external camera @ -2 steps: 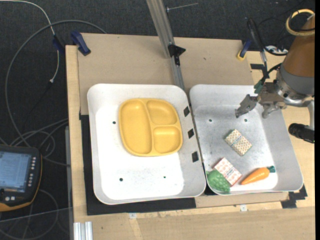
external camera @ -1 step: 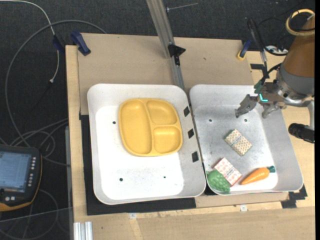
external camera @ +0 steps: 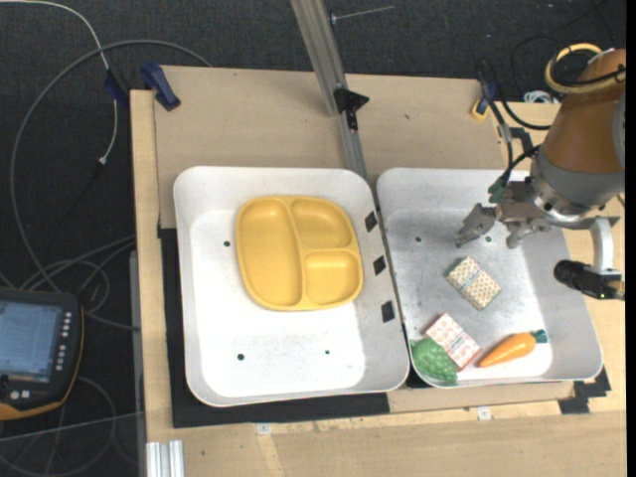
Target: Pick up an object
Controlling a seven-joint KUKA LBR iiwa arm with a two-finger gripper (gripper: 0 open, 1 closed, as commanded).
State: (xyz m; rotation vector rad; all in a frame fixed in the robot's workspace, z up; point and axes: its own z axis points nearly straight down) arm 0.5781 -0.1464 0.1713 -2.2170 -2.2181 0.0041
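Four loose items share the right bin with one pincer, its fingers spread apart and holding nothing. Patterned packet: just below the pincer, apart from it. Red-printed box, green vegetable, carrot: farther below, near the bin's front edge.
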